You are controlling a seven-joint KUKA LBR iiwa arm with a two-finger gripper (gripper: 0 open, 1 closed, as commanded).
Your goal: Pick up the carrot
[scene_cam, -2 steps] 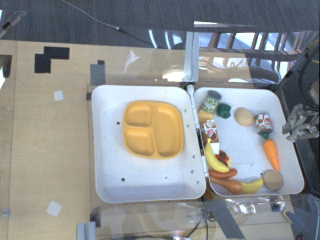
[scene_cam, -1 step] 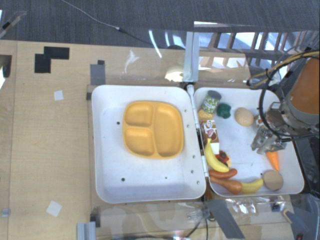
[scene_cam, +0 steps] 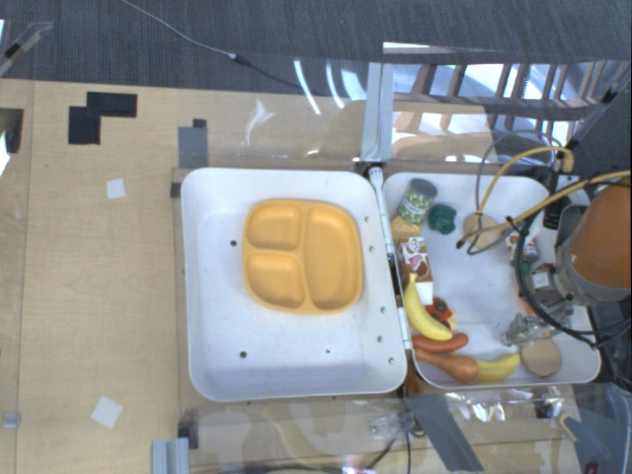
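Desk [scene_cam: 89, 294]: light wood, carries two white bins side by side; dark floor behind.
Arm [scene_cam: 602, 250]: comes in from the right over the right bin [scene_cam: 484, 294], orange band showing, cables looped above it.
Fingers [scene_cam: 523, 328]: low in the near right part of that bin; open or closed, I can't tell, too blurred and small. Nothing visibly between them.
Carrot [scene_cam: 449, 365]: my best read is the brownish-orange tapered piece lying flat at the bin's near edge, left of the fingers and a bit nearer the camera, well apart from them.
Clutter around carrot: red-orange piece [scene_cam: 439, 344] just beside it, bananas [scene_cam: 420, 309] touching or overlapping that pile, which I judge makes a clean grab awkward.
Beige ball [scene_cam: 541, 356]: just beside the fingers, closer to them than the carrot is.
Left bin [scene_cam: 227, 354]: holds a yellow divided plate [scene_cam: 301, 255], far left of the fingers.
Step, my judgement: not yet on the carrot; needs to shift left first.
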